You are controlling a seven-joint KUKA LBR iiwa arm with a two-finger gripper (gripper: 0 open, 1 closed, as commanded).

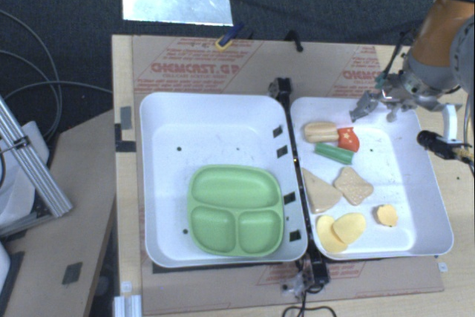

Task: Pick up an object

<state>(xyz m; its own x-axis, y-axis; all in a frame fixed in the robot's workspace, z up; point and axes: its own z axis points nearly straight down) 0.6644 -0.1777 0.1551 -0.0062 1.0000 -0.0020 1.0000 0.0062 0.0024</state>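
The right bin carries all the candidates for the pick; the left bin carries only a green divided tray, too broad and flat for a two-finger grasp.

Among the toy foods, going down in size, the bread slice lies flat near the divider. It is probably light rigid plastic with little edge to catch, so a hard pick. The toast piece beside it is thicker and textured; its edges offer a better pinch. The hot-dog bun lies with its long axis left to right across the bin. It looks rounded and likely smooth, so the fingers should close across its narrow width at mid-length. The yellow chips overlap each other at the bin's near edge, thin and apt to slip. The green bean points from upper left to lower right, slender and stiff, best taken across its middle. The red pepper piece touches the bun's right end, and the small orange slice lies apart to the right.

The gripper hangs over the bin's far rim, just above and right of the bun. Nothing appears between its fingers, though at this slant its opening cannot be told.
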